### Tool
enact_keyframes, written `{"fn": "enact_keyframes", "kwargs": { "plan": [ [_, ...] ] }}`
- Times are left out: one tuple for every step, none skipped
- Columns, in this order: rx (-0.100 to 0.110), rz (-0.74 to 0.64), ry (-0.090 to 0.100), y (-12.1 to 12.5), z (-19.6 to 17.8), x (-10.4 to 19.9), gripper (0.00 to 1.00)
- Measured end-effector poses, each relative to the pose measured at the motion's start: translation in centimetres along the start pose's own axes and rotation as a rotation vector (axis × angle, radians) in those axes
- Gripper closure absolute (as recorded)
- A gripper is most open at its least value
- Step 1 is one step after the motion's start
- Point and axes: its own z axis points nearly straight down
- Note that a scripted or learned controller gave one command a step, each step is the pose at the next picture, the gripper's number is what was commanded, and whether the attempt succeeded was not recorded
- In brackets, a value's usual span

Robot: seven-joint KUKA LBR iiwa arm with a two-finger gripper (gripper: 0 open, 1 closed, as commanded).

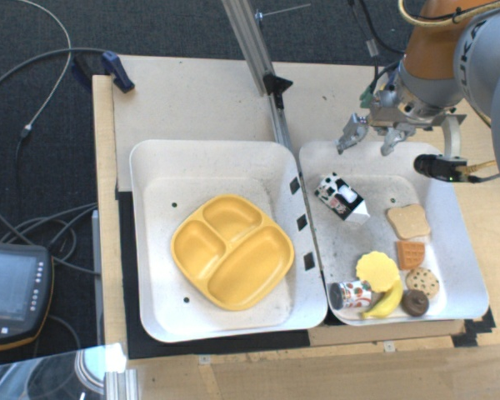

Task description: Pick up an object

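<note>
Two white bins sit on the desk (192, 98), and the tool (368, 138) (fingers apart, holding nothing) hangs over the right bin's (467, 248) far edge, so it should drop straight onto the black-and-white carton (342, 197) nearby.

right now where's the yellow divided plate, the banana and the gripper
yellow divided plate (232, 251), camera view, centre ridge
banana (384, 302), camera view, mid curve
gripper (369, 141), camera view, midway between fingertips
</note>
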Motion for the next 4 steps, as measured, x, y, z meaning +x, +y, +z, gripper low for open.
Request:
{"fn": "enact_keyframes", "kwargs": {
  "plan": [
    [-0.003, -0.002, -0.001, 0.1, -1.2, 0.1, 1.00],
    [0.002, -0.001, 0.002, -1.9, 0.3, 3.4, 1.00],
    [0.002, -0.001, 0.002, -4.0, 0.2, 6.2, 1.00],
    [0.002, -0.002, 0.003, -6.4, 0.2, 9.7, 1.00]
  ]
}}
